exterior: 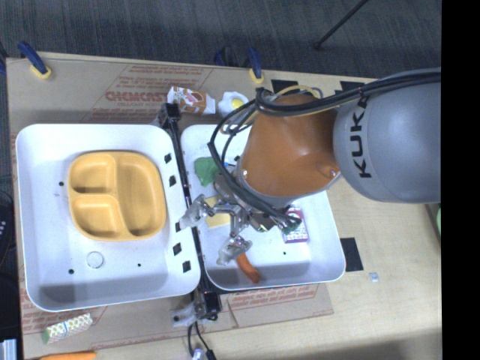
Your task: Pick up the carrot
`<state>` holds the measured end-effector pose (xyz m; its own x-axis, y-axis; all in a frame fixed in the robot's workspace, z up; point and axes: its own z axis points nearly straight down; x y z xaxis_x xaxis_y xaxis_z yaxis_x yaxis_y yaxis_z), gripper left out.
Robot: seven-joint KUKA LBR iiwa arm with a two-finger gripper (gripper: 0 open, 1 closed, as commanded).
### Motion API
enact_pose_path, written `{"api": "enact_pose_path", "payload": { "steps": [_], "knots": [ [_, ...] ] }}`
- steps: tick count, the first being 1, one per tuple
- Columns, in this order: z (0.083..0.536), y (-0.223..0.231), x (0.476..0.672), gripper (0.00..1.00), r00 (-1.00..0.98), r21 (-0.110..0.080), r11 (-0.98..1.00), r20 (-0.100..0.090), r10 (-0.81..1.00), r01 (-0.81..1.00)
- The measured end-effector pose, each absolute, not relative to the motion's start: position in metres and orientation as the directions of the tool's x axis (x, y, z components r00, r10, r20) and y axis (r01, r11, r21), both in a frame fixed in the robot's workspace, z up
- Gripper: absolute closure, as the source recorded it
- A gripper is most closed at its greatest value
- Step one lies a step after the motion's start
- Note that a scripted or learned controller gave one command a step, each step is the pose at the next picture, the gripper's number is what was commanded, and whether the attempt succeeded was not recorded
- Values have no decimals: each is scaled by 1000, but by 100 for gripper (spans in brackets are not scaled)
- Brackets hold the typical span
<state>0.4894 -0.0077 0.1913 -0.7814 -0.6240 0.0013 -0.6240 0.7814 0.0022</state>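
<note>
Gripper (234, 252) is poised, fingers spread, just over a small orange carrot (249, 269) lying slantwise at the right bin's (324, 223) near edge.

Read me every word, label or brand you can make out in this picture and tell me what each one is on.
"KUK", running down the side of the grey arm; any further letters are cut off.
Red print on the cardboard sheet under the bins: looks like "CHEMCAST", too blurred to be sure.
Purple packet in the right bin: print too small to read.
Small packet above the bins: unreadable.
</note>
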Motion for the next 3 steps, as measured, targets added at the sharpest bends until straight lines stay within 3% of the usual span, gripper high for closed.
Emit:
{"api": "enact_pose_path", "payload": {
  "steps": [1,2,3],
  "knots": [
    [192,-62,576,0,-880,-1,880,-1,-475,-475],
    [192,29,528,0,-832,1,832,1,-555,-555],
    [192,26,521,0,-789,2,789,3,-614,-614]
  ]
}}
